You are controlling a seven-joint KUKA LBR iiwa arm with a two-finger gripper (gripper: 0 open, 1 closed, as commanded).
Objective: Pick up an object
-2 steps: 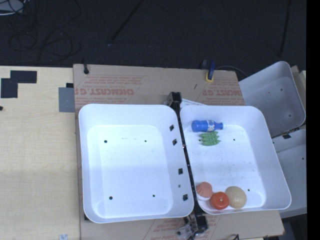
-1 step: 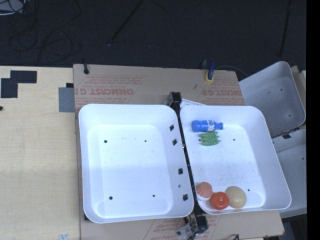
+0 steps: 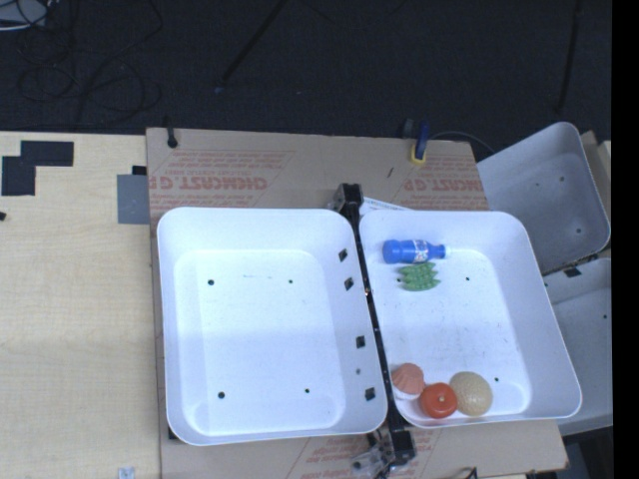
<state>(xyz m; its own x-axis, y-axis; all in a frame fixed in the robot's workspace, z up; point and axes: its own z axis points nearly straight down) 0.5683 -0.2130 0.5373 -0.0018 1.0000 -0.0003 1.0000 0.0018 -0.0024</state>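
The right bin (image 3: pixel 529 297) holds several small objects. A blue bottle (image 3: pixel 411 251) with a white cap lies on its side near the bin's far left corner. Just below it rests a small green leafy piece (image 3: pixel 419 277). At the near edge sit a pinkish shell-like piece (image 3: pixel 406 378), a red tomato-like ball (image 3: pixel 437 400) and a tan round object (image 3: pixel 471 392), close together.
The left bin (image 3: pixel 180 317) sits beside the right one, with a black divider strip (image 3: pixel 361 307) between them. Both rest on a cardboard sheet (image 3: pixel 260 168) over a wooden bench (image 3: pixel 70 307). A grey panel (image 3: pixel 549 188) stands at the right.
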